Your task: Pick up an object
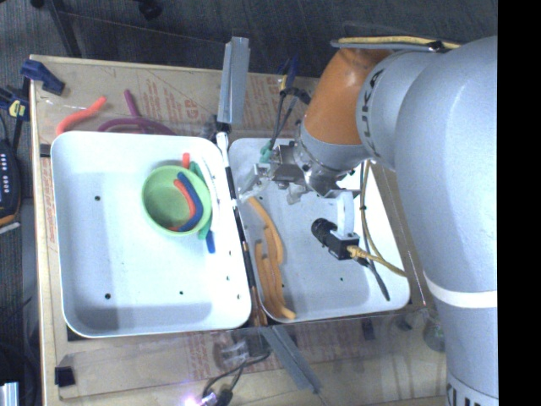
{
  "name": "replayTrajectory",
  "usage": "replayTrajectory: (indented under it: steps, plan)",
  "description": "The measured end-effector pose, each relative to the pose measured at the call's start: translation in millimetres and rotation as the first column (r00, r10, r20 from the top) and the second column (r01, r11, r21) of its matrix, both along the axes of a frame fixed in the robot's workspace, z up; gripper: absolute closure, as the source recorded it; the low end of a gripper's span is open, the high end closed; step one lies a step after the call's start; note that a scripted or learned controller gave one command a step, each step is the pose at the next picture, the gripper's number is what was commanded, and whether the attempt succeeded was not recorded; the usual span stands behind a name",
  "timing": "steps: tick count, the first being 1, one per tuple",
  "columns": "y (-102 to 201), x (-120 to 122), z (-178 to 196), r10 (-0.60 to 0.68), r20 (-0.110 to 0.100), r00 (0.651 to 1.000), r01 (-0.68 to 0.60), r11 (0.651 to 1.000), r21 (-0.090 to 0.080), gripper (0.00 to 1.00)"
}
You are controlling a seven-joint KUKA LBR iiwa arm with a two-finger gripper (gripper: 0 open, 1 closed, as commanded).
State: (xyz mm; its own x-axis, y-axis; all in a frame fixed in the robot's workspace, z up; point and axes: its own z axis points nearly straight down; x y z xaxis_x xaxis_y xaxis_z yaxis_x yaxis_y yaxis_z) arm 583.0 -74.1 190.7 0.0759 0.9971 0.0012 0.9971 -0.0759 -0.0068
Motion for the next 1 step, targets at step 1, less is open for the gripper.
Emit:
replayTrajectory:
  steps: [1]
  plan:
    - [-29.4, -4.1, -70.8, 0.022, 0.007, 1.000, -0.022, 1.000, -0.005, 0.00]
